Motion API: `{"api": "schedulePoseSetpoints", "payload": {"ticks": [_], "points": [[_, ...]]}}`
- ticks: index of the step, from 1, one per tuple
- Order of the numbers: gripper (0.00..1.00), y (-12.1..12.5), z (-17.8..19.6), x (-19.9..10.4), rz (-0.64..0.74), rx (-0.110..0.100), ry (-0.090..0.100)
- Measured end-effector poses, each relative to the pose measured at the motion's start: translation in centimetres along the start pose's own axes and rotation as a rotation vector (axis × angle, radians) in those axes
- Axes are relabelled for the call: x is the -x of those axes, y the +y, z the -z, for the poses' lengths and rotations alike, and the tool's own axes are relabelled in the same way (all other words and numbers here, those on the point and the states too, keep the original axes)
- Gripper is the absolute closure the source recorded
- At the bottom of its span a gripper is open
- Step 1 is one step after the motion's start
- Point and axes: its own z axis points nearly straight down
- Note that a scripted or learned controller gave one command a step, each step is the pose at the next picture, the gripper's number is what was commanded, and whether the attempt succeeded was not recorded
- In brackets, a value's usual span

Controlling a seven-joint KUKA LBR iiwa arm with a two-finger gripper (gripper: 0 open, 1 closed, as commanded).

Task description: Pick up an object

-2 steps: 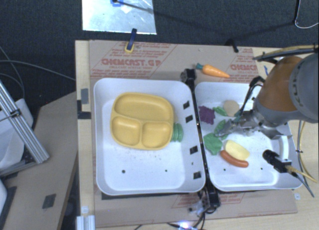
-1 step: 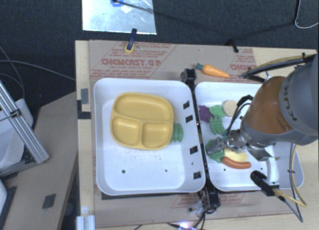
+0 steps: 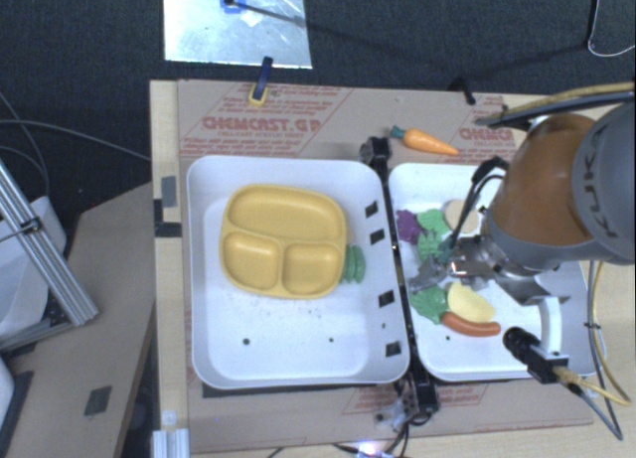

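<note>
While the grey arm (image 3: 566, 198) with its orange band reaches in from the right, its gripper (image 3: 437, 272) hangs low over the left half of the right bin (image 3: 427, 367), in the midst of a small heap of toy food; from where I stand I cannot tell how the gripper is set or whether it has hold of anything, since the wrist and cabling cover much of it. Around the tool lie a purple piece (image 3: 408, 225) and a light green leafy piece (image 3: 433, 222) toward the bin's far left, a darker green piece (image 3: 429, 302) just below the gripper, a pale yellow piece (image 3: 469, 301) beside that, and a red-orange sausage (image 3: 471, 324) nearest the bin's near edge, touching the yellow piece. A cream-coloured round piece (image 3: 454, 213) peeks out beside the arm's black cable. The left bin (image 3: 298, 362) carries a yellow three-compartment tray (image 3: 284, 239) in its far half, with a small green ridged object (image 3: 354, 263) lying against the tray's right side. Outside the bins, an orange toy carrot (image 3: 425, 141) rests on the cardboard sheet (image 3: 298, 123) just beyond the far edge of the right bin, and a blue-and-yellow clip (image 3: 261, 81) sits at the cardboard's far edge.
</note>
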Motion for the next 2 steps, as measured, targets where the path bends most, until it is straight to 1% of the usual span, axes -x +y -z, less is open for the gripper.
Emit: {"api": "schedulePoseSetpoints", "payload": {"ticks": [1,2], "points": [[1.00,0.0,0.5,0.3,-0.004,-0.004,-0.002],[1.00,0.1,4.1,-5.1,0.000,-0.004,0.000]]}}
